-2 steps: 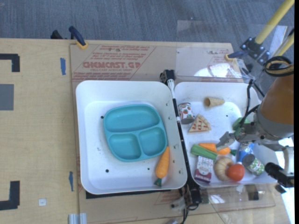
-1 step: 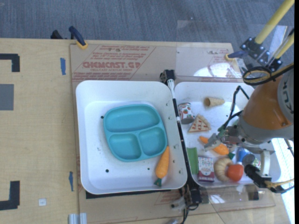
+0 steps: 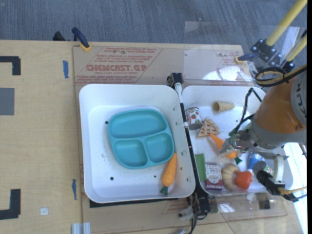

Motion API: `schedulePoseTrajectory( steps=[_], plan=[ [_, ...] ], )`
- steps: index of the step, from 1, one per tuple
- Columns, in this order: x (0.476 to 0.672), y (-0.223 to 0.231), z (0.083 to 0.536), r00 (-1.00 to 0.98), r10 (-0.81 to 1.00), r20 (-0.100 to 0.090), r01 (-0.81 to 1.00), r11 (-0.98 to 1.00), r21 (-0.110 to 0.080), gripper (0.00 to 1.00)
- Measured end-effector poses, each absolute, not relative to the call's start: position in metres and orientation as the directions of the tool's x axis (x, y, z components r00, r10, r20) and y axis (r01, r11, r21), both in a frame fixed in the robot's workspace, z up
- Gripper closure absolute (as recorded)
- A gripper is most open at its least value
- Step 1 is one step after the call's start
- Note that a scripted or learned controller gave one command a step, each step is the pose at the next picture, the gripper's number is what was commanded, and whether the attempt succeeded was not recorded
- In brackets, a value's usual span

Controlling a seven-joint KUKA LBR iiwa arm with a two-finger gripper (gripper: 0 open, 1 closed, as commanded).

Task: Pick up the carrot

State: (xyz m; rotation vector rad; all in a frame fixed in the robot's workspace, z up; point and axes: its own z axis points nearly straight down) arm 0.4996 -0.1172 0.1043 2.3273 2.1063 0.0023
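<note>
Grey carpet floor (image 3: 146,9) lies beyond a light wooden tabletop (image 3: 39,130). A printed cardboard sheet (image 3: 122,65) covers part of it, marked with black tape (image 3: 12,65).

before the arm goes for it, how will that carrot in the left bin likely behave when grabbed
The carrot looks like a smooth, tapered toy, so it is probably stiff and light, and may slip toward its narrow end. Its round body could roll when nudged. It lies against the teal plate near the bin wall, which may crowd the fingers.
</note>
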Motion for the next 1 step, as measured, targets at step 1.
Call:
schedulePoseTrajectory(
  steps=[1],
  plan=[
    [0.4890,-0.0506,0.1847,0.441,0.898,0.002,0.898,-0.441,0.000,1.00]
  ],
)
